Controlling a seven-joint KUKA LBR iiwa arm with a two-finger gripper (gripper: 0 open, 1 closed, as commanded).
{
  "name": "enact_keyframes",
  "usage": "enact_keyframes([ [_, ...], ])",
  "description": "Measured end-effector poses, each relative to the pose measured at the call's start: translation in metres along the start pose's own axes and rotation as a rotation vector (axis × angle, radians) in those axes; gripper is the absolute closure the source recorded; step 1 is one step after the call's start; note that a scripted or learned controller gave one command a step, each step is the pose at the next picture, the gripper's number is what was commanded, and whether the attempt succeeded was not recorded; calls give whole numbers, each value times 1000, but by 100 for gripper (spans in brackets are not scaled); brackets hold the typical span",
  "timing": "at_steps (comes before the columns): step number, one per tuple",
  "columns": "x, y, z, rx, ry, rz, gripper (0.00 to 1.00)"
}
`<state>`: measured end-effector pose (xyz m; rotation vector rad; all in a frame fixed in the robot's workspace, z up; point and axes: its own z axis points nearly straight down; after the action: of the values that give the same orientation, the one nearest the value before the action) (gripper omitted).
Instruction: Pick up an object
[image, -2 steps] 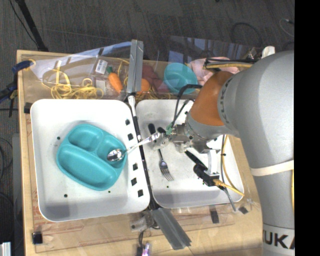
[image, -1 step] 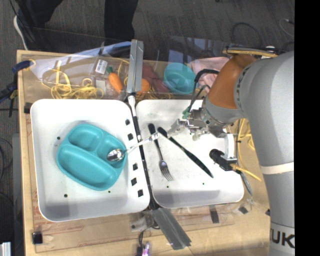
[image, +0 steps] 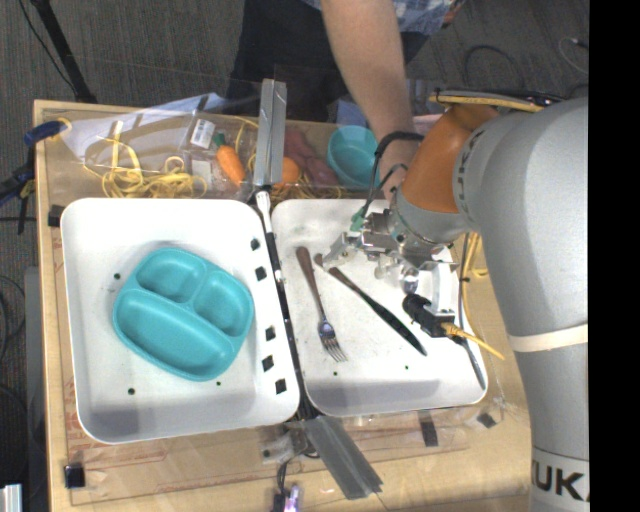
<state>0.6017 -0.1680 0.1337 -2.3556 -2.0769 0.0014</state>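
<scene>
Grey and orange-banded, the arm (image: 500, 200) reaches in from the right, wrist bent down over the right bin (image: 440, 395). Its gripper (image: 345, 250) hangs just above the knife (image: 378, 305); grip state unclear. Fork (image: 318, 300) lies left of the knife, mid-frame.

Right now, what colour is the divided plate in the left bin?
Teal, a plain turquoise-blue, clear in the camera view: the divided plate.
</scene>
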Motion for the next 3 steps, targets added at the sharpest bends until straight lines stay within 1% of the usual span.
enact_keyframes([
  [1,50,39,42,-1,-1,-237,0],
  [2,51,39,32,0,-1,-244,100],
  [3,52,39,32,0,-1,-245,0],
])
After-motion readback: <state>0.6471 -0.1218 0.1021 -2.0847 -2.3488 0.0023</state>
